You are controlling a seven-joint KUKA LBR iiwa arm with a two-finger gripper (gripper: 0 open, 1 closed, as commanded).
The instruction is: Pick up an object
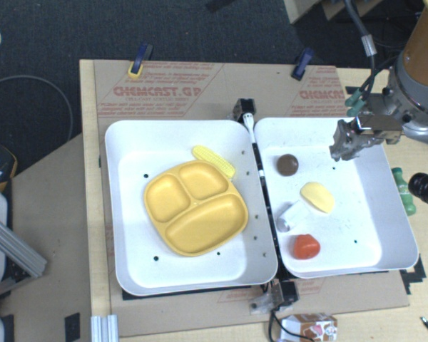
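The right bin (385, 248) holds a brown ball (287, 164), a pale yellow oval piece (318, 197), a red tomato-like piece (306, 246) and a small grey piece (283, 218). In the left bin (125, 212) lies a yellow divided plate (195, 207) with a yellow corn cob (214, 160) resting against its far rim. My gripper (344, 148) hangs over the far right part of the right bin, right of the brown ball and apart from every object. Nothing shows between its fingers.
Both bins rest on a cardboard sheet (164, 91) held by a yellow clamp (138, 63) and a blue clamp (302, 64) at the far edge. Green objects (405, 191) lie just outside the right bin's right wall. Cables run above the arm.
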